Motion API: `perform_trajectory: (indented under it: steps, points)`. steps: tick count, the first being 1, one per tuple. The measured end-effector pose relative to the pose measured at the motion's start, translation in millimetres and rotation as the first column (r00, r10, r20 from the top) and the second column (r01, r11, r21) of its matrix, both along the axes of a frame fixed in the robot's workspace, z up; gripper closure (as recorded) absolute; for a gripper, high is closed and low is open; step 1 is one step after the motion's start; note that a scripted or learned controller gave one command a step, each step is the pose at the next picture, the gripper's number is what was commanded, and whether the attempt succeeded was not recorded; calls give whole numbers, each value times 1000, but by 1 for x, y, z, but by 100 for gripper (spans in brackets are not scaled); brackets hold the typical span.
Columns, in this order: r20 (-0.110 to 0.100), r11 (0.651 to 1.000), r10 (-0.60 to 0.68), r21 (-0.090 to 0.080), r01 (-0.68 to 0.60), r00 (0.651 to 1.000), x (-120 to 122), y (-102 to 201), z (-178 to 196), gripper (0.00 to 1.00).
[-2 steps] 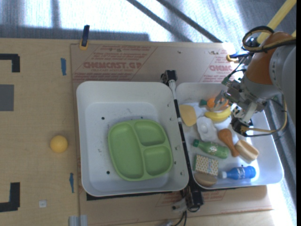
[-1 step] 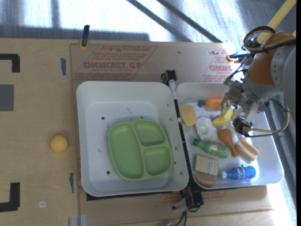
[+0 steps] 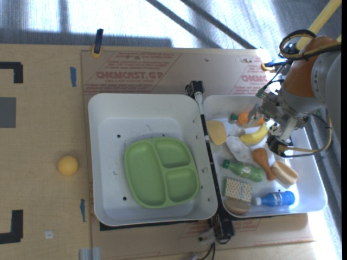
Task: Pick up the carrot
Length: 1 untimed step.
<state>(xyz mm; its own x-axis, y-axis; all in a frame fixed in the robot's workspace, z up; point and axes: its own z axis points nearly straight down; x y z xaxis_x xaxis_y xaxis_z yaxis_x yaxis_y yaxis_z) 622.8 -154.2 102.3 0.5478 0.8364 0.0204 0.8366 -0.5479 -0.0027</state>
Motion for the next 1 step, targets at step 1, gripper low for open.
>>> perform_trajectory:
  steps: [1]
  points:
    - [0, 1000, 1, -3, -1, 1000, 0, 0, 10, 100]
